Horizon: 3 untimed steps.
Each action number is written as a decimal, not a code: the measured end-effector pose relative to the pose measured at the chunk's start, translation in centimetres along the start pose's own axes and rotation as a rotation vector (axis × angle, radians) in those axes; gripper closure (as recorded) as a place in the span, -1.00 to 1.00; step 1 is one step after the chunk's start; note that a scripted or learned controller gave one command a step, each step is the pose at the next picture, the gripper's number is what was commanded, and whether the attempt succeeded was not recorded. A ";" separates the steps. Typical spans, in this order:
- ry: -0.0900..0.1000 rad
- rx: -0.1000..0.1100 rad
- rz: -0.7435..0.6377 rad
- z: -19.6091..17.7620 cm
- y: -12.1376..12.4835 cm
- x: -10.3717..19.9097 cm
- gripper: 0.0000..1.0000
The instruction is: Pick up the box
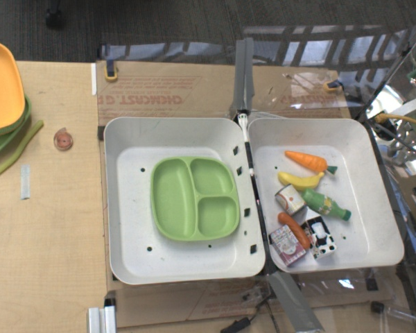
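Note:
The right bin (364, 186) holds several toy items in a cluster. A small white and red box (289, 198) stands near its middle left. A flat pink box (284, 246) lies by the front edge, partly under a red sausage (294, 229). A black and white box (320, 236) sits just right of that. Around them lie an orange carrot (307, 161), a yellow banana (300, 180) and a green bottle (326, 205).
The left bin (125, 186) holds a green divided plate (194, 198). Stacked orange and green plates (1, 109) sit at the far left on the wooden bench, with a small pink object (63, 139) nearby. Cables and metal parts crowd the right edge (402, 127).

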State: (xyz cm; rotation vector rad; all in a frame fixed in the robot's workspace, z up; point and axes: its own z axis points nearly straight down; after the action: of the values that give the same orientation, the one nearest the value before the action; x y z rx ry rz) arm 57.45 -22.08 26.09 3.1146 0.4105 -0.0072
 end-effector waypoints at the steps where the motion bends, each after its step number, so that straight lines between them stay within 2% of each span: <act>1: 0.000 0.000 0.047 -2.5 -0.3 4.2 1.00; 2: -0.001 0.001 0.058 4.4 -1.3 8.1 1.00; 3: 0.001 0.000 0.040 -8.6 -0.3 4.8 1.00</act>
State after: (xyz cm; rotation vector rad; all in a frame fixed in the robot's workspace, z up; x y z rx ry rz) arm 62.04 -20.56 34.71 3.1222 0.3481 -0.0061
